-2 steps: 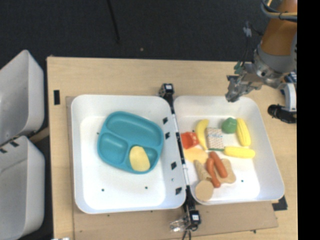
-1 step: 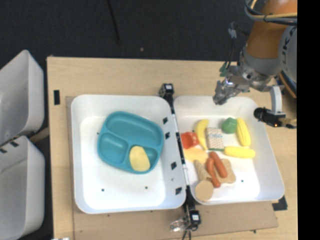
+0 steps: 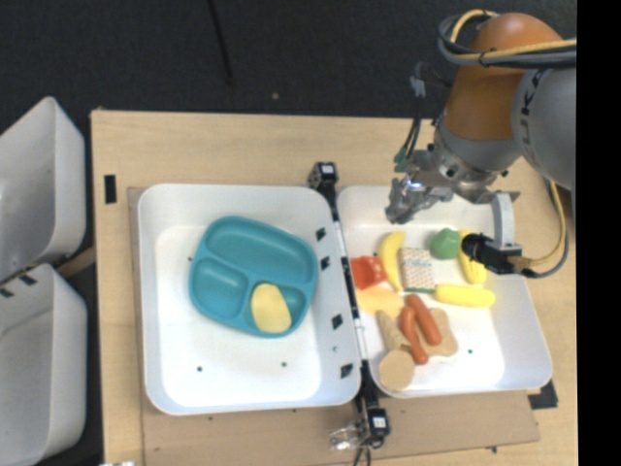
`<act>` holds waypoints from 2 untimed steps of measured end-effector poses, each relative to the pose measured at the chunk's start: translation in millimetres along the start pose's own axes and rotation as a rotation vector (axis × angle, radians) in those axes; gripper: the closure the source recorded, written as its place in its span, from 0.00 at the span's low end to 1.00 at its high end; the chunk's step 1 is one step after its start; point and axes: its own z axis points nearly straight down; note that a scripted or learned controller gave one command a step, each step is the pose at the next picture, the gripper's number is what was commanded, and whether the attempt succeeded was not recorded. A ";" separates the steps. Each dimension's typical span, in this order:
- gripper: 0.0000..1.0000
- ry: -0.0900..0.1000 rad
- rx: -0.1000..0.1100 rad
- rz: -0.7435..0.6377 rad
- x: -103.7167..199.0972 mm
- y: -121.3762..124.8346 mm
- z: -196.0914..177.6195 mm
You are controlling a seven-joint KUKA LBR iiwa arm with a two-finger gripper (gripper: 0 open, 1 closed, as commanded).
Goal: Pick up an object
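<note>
Gripper [image 3: 406,202] hangs over the right bin's [image 3: 505,362] far-left corner, just above the banana [image 3: 390,252]; can't tell how the fingers stand.

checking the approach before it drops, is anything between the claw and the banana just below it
Nothing visible is. The claw hangs over the upper part of the right bin, and the banana lies just below it in the picture with bare white floor between. The pile crowds the banana's lower end, with a red piece and a patterned packet close beside it.
</note>
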 end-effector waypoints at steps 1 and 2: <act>1.00 0.001 0.000 -0.002 53.9 -17.1 -7.6; 1.00 0.000 0.002 -0.001 104.5 -41.3 11.3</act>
